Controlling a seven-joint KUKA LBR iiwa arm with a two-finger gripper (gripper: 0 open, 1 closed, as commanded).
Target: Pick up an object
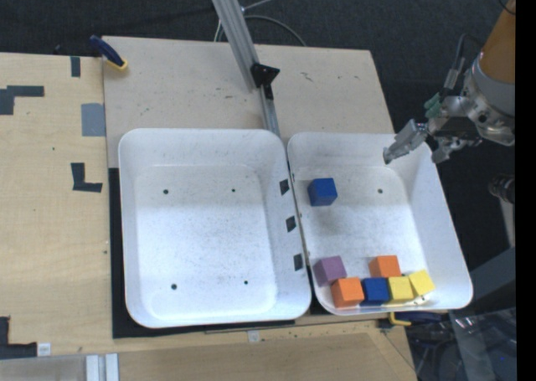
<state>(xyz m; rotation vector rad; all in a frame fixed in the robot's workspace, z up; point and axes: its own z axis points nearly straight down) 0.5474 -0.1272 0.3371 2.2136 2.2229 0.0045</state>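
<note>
Item: blue cube (pixel 322 192), alone in the upper half of the right bin (pixel 444 229). I read my end effector (pixel 416 141) as over that bin's upper right rim, fingers spread, gripping nothing. The cube lies left and slightly below it, unobstructed.

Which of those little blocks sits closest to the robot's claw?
The lone blue block, apart from the rest in the right bin. The others cluster along its near edge, farther from the gripper.
</note>
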